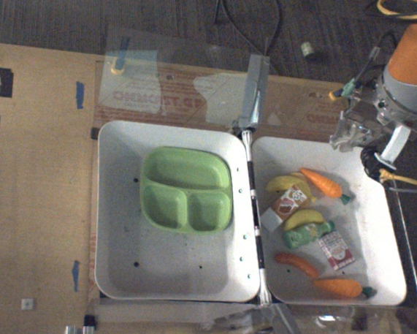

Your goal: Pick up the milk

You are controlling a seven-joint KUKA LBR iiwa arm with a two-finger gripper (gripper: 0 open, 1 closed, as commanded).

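Camera view: milk carton (286, 205) lying untouched in right bin (392, 239); gripper (360, 137) above far rim, finger state indiscernible; pick not begun.

Even, soft overhead light falls on two white bins (111, 263); shadows stay faint, the frame slightly soft and grainy, mild glare on the clear panel (179, 86) at the far side.

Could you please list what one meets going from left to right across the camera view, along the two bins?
Left bin → green divided plate → milk carton → green bottle → red-and-white packet → end effector.
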